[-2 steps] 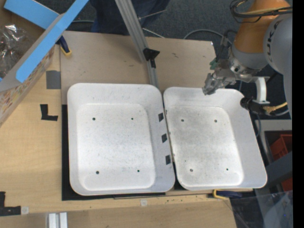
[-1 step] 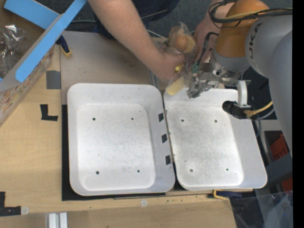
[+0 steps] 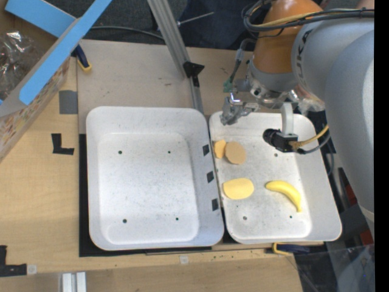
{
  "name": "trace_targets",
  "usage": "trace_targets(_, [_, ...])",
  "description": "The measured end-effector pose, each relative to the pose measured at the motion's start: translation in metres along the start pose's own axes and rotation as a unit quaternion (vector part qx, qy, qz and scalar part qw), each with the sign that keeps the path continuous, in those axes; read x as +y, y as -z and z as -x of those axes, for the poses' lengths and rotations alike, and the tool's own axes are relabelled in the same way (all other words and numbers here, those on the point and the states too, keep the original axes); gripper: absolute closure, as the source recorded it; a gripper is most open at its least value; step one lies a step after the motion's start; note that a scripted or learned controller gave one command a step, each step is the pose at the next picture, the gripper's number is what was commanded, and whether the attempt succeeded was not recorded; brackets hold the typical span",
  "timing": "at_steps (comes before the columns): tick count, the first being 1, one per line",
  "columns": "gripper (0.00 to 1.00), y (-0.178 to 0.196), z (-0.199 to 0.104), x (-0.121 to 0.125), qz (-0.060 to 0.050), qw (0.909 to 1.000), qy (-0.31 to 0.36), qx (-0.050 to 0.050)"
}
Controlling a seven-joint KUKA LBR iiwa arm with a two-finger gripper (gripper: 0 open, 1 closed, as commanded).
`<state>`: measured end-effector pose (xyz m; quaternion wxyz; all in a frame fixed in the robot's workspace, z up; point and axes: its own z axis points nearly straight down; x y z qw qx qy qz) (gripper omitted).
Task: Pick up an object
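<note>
The gripper [image 3: 231, 115] hangs over the far-left corner of the right bin [image 3: 322, 227], carrying nothing; its finger spread cannot be told. This looks like the approach step: next it must descend onto the tan disc [image 3: 236, 153] just below.

A pale wooden bench [image 3: 140, 78] stands on dark floor [image 3: 206, 11], evenly lit.

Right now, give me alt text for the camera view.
The gripper hangs over the far left corner of the right bin, above a tan round piece, a yellow oval piece and a banana. The left bin sits alongside.
</note>
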<state>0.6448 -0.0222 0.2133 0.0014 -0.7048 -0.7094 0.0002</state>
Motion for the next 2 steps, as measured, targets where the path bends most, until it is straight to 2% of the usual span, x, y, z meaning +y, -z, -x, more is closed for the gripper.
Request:
trace_targets(1, [1.00,-0.005,-0.059,-0.011,-0.001,1.0000,0.000,0.000])
trace_targets(2, [1.00,0.007,-0.114,-0.033,0.000,1.0000,0.001,0.000])
